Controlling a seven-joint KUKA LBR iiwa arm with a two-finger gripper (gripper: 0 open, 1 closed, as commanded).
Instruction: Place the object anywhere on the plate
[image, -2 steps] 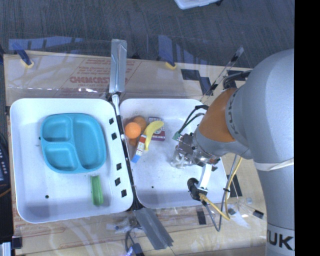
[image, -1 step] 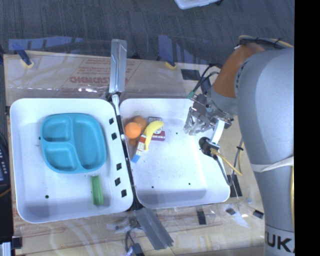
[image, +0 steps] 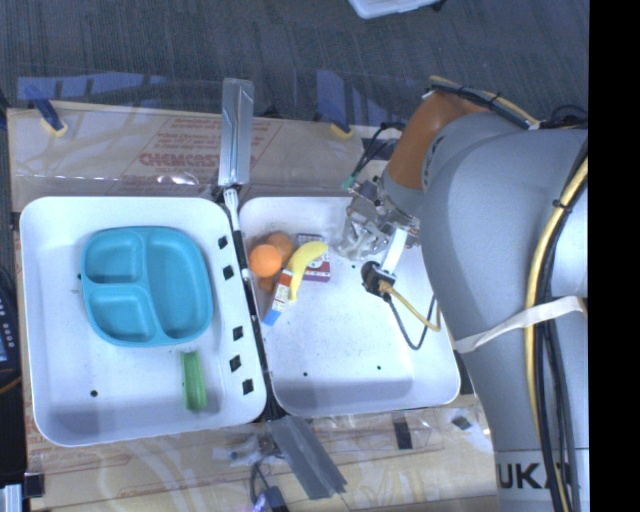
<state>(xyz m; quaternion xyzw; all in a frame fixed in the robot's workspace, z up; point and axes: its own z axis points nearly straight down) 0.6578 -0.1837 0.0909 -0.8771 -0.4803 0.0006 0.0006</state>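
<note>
A smooth blue plate (image: 147, 285) with three compartments sits in the left bin (image: 60, 400), a green stick (image: 194, 381) just below it. In the right bin (image: 350, 385) a curved yellow banana (image: 304, 261) lies beside round oranges (image: 265, 260) and a small red-labelled box (image: 318, 268) — print unreadable. The gripper (image: 362, 240) hovers near the banana — finger state hidden; "UK" shows on the arm.

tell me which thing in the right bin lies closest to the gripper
The yellow banana. It lies on the side of the cluster facing the gripper, while the orange ball sits farther left, near the divider.
</note>
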